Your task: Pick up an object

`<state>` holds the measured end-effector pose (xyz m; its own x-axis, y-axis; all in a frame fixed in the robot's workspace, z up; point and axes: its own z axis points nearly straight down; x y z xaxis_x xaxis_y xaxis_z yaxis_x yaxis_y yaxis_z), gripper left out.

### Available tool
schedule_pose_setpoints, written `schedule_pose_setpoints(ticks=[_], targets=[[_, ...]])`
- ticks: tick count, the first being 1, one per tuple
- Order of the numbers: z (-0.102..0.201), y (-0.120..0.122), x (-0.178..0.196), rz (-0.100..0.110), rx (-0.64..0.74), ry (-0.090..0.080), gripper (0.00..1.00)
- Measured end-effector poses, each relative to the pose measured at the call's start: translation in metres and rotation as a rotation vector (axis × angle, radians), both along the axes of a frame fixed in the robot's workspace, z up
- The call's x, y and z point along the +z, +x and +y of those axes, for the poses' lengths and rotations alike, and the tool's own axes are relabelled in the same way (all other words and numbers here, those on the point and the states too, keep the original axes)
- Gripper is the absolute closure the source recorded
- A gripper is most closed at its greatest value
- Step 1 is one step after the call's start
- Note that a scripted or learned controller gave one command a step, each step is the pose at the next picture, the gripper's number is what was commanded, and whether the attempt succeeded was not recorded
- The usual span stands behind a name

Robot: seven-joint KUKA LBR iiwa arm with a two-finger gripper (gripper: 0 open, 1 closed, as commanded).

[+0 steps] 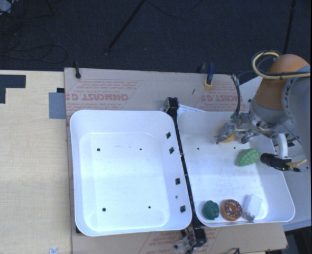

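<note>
Reaching into the right bin (190, 142) at about two o'clock, the gripper (227, 134) sits low over a small yellow object (228, 138); whether the fingers are closed on it I cannot tell. Nothing looks lifted yet, so the pick seems undone.

- Left bin (87, 142): floor bare, open all over.
- Right bin (209, 173): middle open; green lump (248, 157) at right, ball (210, 209), donut (231, 209) and white block (253, 205) crowd the near edge.
</note>
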<state>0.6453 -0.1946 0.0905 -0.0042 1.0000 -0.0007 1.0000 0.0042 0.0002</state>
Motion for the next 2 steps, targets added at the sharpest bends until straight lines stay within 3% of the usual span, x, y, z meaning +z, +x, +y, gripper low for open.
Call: schedule_pose_setpoints(ticks=[1,2], targets=[[-0.019,0.001,0.141,-0.012,-0.003,-0.004,0.0],[-0.019,-0.001,0.173,-0.002,-0.003,0.0,0.0]])
